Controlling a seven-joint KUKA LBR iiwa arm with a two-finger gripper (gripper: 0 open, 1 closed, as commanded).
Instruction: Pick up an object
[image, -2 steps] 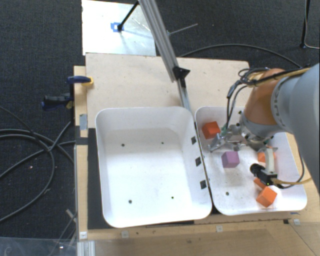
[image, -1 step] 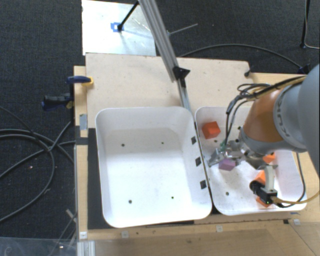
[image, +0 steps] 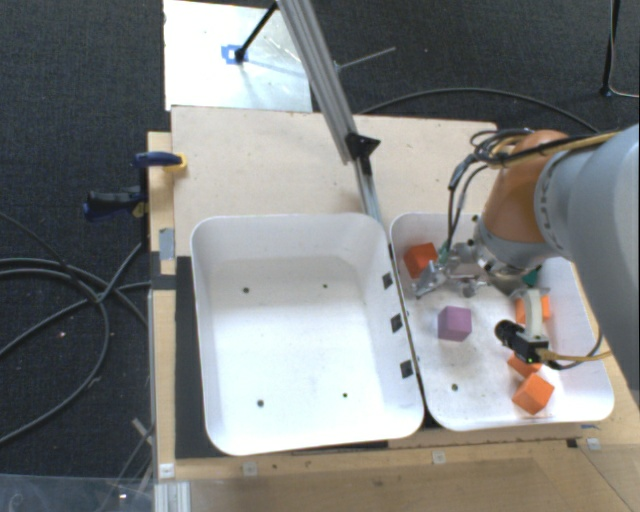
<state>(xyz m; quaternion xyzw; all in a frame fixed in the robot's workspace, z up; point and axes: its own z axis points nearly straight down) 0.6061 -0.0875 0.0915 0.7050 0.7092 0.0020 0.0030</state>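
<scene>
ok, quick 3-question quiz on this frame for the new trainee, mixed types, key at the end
1. True or false: the purple cube lies in the left bin.
2. Which block lies nearest the gripper?
A. the orange block by the divider
B. the orange block at the near corner
C. the purple cube
3. Fill in: the arm reaches over the ____ bin.

Key
1. False. It lies in the right bin.
2. A.
3. Right.
</scene>
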